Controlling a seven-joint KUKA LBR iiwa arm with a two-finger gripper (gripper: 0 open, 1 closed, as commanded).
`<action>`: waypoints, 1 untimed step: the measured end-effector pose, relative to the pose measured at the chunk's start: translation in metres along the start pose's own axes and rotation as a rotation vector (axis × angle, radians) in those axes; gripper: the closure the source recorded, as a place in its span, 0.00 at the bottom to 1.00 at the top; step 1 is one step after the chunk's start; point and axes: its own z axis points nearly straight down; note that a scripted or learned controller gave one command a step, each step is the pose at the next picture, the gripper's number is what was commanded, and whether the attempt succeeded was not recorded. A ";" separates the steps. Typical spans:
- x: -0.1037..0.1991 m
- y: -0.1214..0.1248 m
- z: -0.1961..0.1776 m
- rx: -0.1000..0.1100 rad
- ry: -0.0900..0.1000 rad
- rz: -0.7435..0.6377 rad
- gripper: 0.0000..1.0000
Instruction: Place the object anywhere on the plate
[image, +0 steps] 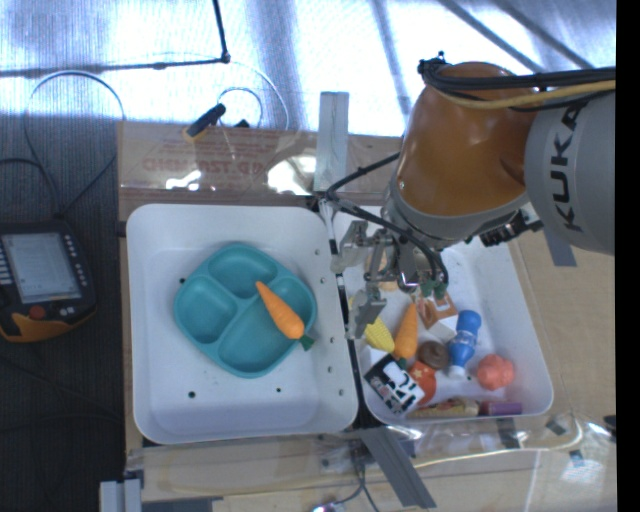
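Fingers (371, 293) of the gripper (400, 285) appear parted with nothing between them, poised over the far-left corner of the right white bin (530, 345). An orange toy carrot with a green stalk (280, 308) already lies on the teal divided plastic plate (215, 310), mid-way in the left white bin (160, 400), so the placing looks done. Any next move would call for lifting clear. "KUKA" reads on the grey arm (578, 160); red print on the cardboard (190, 160) behind is illegible.
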 end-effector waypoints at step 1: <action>0.000 0.000 0.000 0.000 0.000 0.000 0.00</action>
